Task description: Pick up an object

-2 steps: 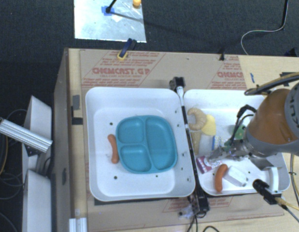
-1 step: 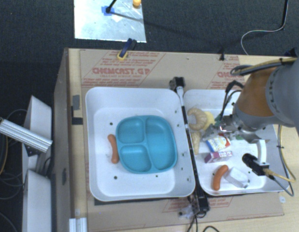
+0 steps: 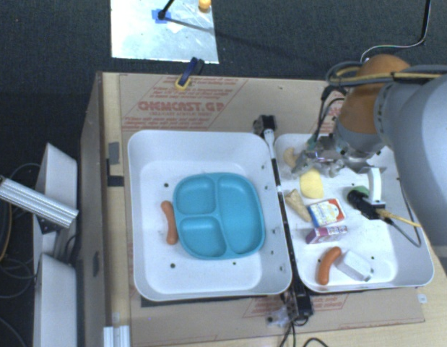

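Note:
My gripper (image 3: pixel 319 160) hangs low over the far end of the right bin (image 3: pixel 411 266), just above a yellow rounded object (image 3: pixel 312 185). Nothing shows between its fingers. In front of the yellow object lie a pale wedge (image 3: pixel 297 205), a red and white carton (image 3: pixel 326 212) and a small purple box (image 3: pixel 326 233). An orange-brown sausage (image 3: pixel 328 264) and a white block (image 3: pixel 353 268) rest near that bin's front edge. A small pale piece (image 3: pixel 290 156) sits at the bin's far left corner, left of the gripper.
The left bin (image 3: pixel 147 194) holds a blue divided plate (image 3: pixel 218 215) with a second sausage (image 3: pixel 169 223) beside it on the left. The dividing rims between the bins (image 3: pixel 277 194) run just left of the pale wedge. The arm's grey body covers the right bin's far right side.

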Controlling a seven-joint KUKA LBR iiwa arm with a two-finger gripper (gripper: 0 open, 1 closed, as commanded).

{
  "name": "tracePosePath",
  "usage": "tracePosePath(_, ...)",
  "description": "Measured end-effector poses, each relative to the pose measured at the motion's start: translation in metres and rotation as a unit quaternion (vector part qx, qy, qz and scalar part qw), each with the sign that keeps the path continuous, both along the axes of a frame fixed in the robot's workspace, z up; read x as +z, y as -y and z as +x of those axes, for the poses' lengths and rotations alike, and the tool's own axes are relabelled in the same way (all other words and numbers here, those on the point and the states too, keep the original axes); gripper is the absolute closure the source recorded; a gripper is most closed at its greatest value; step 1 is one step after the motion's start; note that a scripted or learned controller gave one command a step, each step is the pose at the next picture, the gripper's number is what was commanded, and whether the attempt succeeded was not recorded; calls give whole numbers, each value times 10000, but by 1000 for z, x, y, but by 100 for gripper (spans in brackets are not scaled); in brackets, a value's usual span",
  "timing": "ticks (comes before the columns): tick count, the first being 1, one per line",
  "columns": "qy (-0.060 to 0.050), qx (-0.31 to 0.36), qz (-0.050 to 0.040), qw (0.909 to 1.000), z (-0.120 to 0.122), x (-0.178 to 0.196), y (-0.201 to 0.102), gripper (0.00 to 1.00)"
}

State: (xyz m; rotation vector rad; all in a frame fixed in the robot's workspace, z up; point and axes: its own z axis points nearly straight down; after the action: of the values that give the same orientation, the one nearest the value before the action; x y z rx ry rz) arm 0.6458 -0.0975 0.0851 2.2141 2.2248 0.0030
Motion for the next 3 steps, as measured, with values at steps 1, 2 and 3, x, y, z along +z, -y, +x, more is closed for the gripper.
tracePosePath(1,11,19,-5,10000,1,11,0,100)
tracePosePath(2,8,22,-5,10000,1,11,0,0)
tracePosePath(3,-8,-15,-2,10000,-14,-1,0,0)
